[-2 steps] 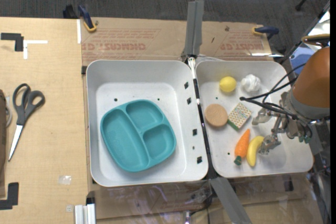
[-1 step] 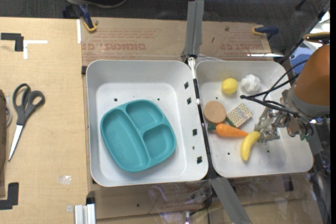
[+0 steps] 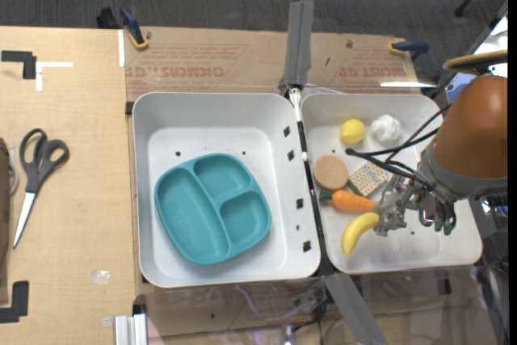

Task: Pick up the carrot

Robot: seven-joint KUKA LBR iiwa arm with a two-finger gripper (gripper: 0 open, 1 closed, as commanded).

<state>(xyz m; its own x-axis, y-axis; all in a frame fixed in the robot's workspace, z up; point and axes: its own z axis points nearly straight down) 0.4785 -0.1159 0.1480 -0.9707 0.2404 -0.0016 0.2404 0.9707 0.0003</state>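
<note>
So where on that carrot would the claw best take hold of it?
Probably the thick middle of the carrot, from straight above, fingers closing across its width. It lies flat, long axis running left-right, so the narrow sides are the ones to pinch. The round tan disc and the banana crowd its ends. The gripper hovers just right of it.

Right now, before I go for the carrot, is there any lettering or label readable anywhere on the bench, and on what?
Red print on the cardboard sheet behind the left bin: upside down and blurred, not readable.
Red print on the cardboard behind the right bin: the same, not readable.
Patterned card beside the carrot: too small to read.
</note>
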